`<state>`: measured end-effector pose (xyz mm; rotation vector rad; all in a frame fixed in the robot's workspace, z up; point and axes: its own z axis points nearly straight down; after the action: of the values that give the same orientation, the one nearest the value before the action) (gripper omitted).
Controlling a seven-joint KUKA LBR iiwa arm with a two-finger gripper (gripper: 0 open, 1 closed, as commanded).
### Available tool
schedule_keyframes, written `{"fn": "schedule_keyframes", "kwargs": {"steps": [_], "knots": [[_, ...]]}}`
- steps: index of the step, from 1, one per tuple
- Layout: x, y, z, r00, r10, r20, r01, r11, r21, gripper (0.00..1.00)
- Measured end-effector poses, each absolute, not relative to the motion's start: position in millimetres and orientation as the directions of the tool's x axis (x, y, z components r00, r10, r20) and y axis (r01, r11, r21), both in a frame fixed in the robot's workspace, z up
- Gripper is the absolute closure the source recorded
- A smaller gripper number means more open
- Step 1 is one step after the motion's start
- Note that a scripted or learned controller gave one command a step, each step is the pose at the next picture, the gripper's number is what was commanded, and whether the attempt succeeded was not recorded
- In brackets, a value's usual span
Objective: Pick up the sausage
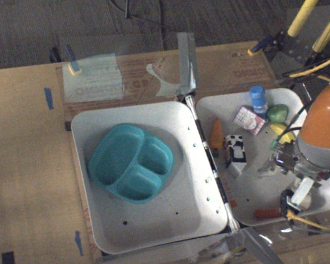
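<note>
A small sausage lies at the near side of the right bin.

The sausage [266,212] is short, thin and dark red-brown. It lies flat on the white floor of the right bin [328,200], close to the near wall and apart from the other toys. The pincer [277,163] hangs over this bin, a little farther back than the sausage, and I cannot tell if it is apart or together. Farther back are a carrot [215,134], a black and white box [235,149], a pink box [249,119] with print too small to read, and a blue bottle [258,99]. The left bin [158,220] holds a teal plate [130,162].
</note>
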<state>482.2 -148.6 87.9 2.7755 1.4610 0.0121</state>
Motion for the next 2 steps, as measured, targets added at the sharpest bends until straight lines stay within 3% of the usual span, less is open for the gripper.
{"fn": "schedule_keyframes", "kwargs": {"steps": [1,2], "knots": [[482.3,-169.4,87.5,0.611,0.792,0.004,0.792,-0.611,0.007,0.00],[546.6,-121.0,163.9,0.644,0.765,-0.001,0.765,-0.644,-0.001,0.00]]}}
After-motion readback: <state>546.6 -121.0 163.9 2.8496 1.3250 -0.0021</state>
